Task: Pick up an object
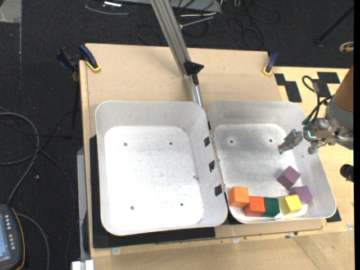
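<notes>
Several small blocks lie in the right bin (247,117). An orange block (239,196), a red-orange block (256,205), a green block (271,207) and a yellow block (291,203) line its near edge. One purple block (289,176) sits a little farther in, and a second purple block (303,193) rests near the front right corner. My gripper (302,142) hangs over the right side of this bin, above and beyond the purple blocks, with its two fingers spread apart and nothing between them.
The left bin (112,117) lies beside the right one on the wooden bench (140,72). A metal pole (171,30) slants down from the top toward the seam between the bins. Blue-yellow clamps (90,59) mark the bench's back corners.
</notes>
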